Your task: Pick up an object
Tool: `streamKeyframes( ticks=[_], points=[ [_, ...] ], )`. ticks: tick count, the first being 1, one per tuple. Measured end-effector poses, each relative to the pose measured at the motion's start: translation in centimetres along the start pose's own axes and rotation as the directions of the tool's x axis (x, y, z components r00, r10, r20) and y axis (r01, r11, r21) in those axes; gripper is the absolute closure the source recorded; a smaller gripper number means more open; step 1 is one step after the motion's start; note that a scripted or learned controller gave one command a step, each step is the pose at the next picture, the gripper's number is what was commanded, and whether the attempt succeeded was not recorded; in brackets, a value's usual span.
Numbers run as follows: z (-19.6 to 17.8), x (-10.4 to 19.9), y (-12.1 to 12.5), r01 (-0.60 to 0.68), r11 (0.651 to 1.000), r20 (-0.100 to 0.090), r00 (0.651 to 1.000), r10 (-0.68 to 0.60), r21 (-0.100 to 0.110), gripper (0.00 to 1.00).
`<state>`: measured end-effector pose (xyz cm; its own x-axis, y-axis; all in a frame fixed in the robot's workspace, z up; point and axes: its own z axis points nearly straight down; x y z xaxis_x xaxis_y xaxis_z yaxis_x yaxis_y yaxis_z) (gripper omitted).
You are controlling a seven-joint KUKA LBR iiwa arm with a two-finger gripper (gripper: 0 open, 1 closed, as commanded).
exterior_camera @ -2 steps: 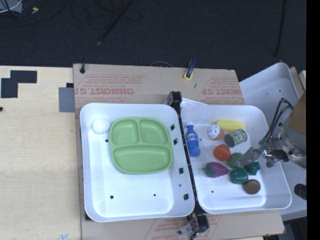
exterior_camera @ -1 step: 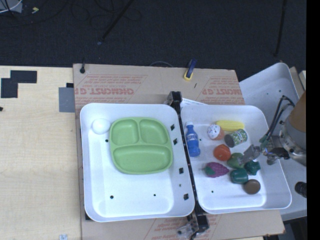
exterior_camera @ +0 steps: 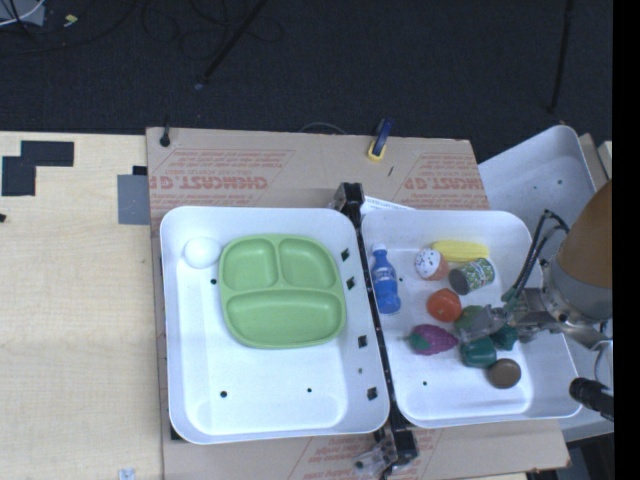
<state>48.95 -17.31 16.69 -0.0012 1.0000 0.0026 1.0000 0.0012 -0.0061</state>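
the right bin (exterior_camera: 520,230) holds a cluster of small objects. nearest the gripper (exterior_camera: 487,325) are a teal object (exterior_camera: 479,352), dark green-blue and blocky, and a red-orange ball (exterior_camera: 444,304). the teal object lies just below the gripper tip, touching or nearly touching it; the ball lies just left of the tip. whether either sits between the fingers cannot be told, and the finger opening cannot be told either, because the tip blends into the clutter.

around the tip: a purple and green object (exterior_camera: 431,340) lies lower left, a brown round object (exterior_camera: 504,373) lies below the teal object, a green can (exterior_camera: 472,275) lies on its side above, a yellow object (exterior_camera: 459,251) and a white speckled ball (exterior_camera: 428,262) lie further up, and a blue bottle (exterior_camera: 384,281) stands by the divider. the arm (exterior_camera: 585,258) enters from the right.

the left bin (exterior_camera: 180,388) holds a green divided plate (exterior_camera: 281,291) and a white ball (exterior_camera: 201,252) in its upper left corner.
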Motion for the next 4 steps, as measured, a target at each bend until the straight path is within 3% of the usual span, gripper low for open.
streamKeyframes(
  ticks=[1, 2, 3, 4],
  points=[
    [5.8, -0.6, -0.4, 0.0, 1.0, 0.0, 1.0, 0.0, -0.001, 0.0],
    [8.1, -0.4, -0.3, 0.0, 1.0, 0.001, 1.0, 0.0, -0.003, 0.0],
    [6.8, -0.6, -0.3, -0.005, 1.0, 0.001, 1.0, 0.005, -0.006, 1.0],
    [2.7, -0.8, -0.3, -0.002, 1.0, 0.003, 1.0, 0.002, -0.007, 1.0]
  ],
)
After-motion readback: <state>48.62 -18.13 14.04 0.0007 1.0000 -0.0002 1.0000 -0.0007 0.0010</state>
